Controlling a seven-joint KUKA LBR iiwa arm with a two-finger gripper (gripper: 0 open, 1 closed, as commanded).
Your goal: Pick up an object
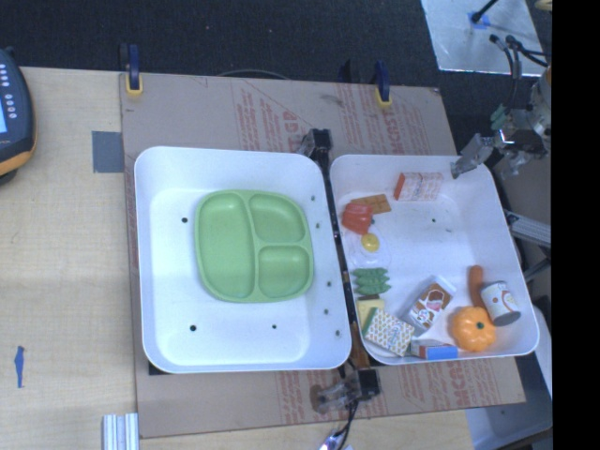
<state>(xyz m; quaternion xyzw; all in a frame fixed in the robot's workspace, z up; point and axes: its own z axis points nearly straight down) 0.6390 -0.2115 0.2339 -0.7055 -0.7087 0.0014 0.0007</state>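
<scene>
Hovering at the right bin's point(511, 242) far right corner, the gripper point(469, 162) hangs just over the rim with nothing between its fingers; whether they stand open or closed I cannot tell, since it is small and partly blurred there.

All loose items lie in the right bin. A small carton point(418, 187) rests near the far wall, just beside the gripper. Near the bin's left wall sit an orange cracker point(371, 203), a red piece point(357, 217) touching it, and an egg point(369, 243) just below. Farther down that wall lies a green leafy piece point(371, 279). Along the near wall cluster a patterned block point(387, 331), a snack box point(428, 307) tilted beside it, and a blue piece point(432, 351). A pumpkin point(472, 329) sits in the near right corner, next to a can point(500, 303) on its side and a small sausage point(476, 277).

In the left bin point(159, 251) a green divided plate point(253, 245) lies flat in the middle, well apart from the gripper.
</scene>
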